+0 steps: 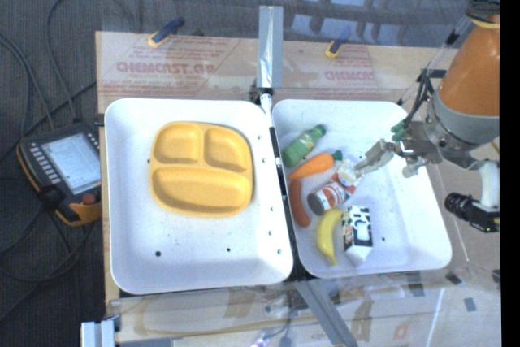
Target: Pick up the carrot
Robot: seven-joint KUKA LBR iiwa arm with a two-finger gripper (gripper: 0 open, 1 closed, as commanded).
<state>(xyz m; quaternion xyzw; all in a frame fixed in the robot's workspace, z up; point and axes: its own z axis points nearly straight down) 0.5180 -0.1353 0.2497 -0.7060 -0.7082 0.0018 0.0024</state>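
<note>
Camera view, item list. Tabletop (122,61): carries two white bins side by side. Left bin (130,256): holds a yellow divided tray (203,168). Right bin (406,244): holds the food items, clustered toward its 9 o'clock side. Carrot (312,166): orange, lying flat in the right bin near the divider wall, long axis running from about 8 o'clock to 2 o'clock, the green-tipped end toward 2 o'clock. Neighbours: green bottle (303,144) just beside the carrot at 11 o'clock; sausage (298,201) at its 7 o'clock, close to or touching the lower end; small can (331,196) at 5 o'clock, just beside it; banana (327,236) and milk carton (357,233) further toward 6 o'clock. Hand (357,166): reaching in from 3 o'clock, fingertips over the bin near the carrot's upper end; a pale item sits at the tips, identity unclear. Grip state: cannot tell whether spread or closed; nothing seen to be held. Key relation: carrot lies at 9 o'clock from the hand, near, with its long axis roughly in line with the approach. Judgement: the next move calls for a short shift toward 9 o'clock and a grasp across the carrot's width; crowding by can and bottle could spoil it.
</note>
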